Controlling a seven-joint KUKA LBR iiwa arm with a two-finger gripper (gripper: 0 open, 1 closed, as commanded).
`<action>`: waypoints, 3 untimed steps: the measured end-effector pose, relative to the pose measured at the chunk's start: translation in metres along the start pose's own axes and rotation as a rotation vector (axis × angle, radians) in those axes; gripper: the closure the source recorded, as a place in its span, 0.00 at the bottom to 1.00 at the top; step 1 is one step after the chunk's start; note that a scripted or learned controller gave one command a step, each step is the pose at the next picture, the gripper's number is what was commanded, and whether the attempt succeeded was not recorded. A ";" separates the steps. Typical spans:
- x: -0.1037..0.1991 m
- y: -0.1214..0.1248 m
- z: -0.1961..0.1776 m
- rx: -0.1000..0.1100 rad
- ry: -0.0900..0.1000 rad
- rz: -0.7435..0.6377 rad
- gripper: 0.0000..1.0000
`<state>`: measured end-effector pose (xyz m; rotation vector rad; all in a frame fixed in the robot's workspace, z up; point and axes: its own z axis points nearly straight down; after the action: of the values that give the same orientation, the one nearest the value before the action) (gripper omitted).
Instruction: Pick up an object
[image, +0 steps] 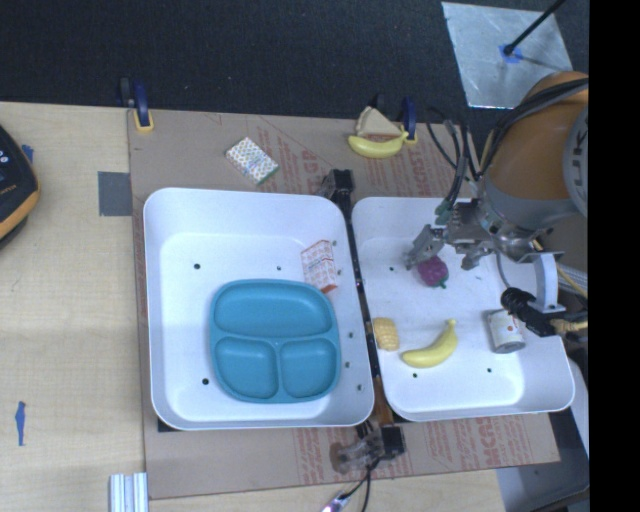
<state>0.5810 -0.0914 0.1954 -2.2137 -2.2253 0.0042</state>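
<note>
In the right bin (540, 395), the gripper (440, 250) hovers with fingers spread and empty astride the purple fruit (433, 271); it should descend squarely, centring before closing, well above the banana (431, 347).

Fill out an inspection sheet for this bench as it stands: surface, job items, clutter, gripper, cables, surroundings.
Surface: cardboard sheet on a wooden bench, bearing the left bin and right bin.
Job's things: right bin holds a purple fruit, banana, corn piece, small can; left bin holds a blue divided tray and a red-and-white packet.
Clutter: patterned packet and second banana on the cardboard.
Grippers: gripper over the purple fruit.
Cables: black cables beside the arm.
Surroundings: dark floor behind.
</note>
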 end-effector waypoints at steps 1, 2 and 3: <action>-0.035 0.029 0.104 0.002 -0.001 0.001 0.00; -0.038 0.076 0.103 -0.002 0.000 0.002 0.00; -0.031 0.052 0.103 0.000 -0.001 0.002 0.00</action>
<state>0.6328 -0.1222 0.0918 -2.2168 -2.2234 0.0057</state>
